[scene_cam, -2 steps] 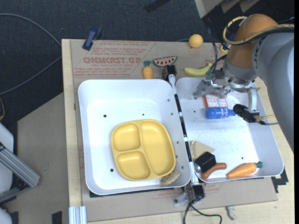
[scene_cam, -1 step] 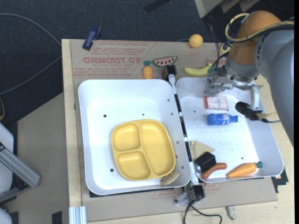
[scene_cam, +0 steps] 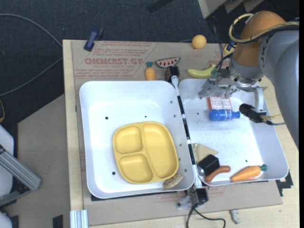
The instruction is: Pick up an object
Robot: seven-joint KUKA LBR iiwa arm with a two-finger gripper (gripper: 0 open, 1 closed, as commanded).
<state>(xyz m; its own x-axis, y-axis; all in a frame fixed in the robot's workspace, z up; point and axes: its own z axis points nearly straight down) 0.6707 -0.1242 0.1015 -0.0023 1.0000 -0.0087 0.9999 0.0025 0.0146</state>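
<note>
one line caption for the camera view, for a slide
Arm's hand over a blue bottle in the right bin; yellow tray in the left.

Red print on the cardboard sheet (scene_cam: 118, 61) behind the left bin (scene_cam: 95, 127) read approx. "CHEMCAST GP"; smaller lines below it were illegible. Red-white label on the packet (scene_cam: 219, 102) beside the blue bottle (scene_cam: 224, 115): unreadable.

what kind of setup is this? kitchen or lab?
Most likely a robot lab bench, not a kitchen: two white bins on a cardboard-covered bench, plastic toy food such as a carrot and banana, loose cables, and carpet floor around it.
</note>
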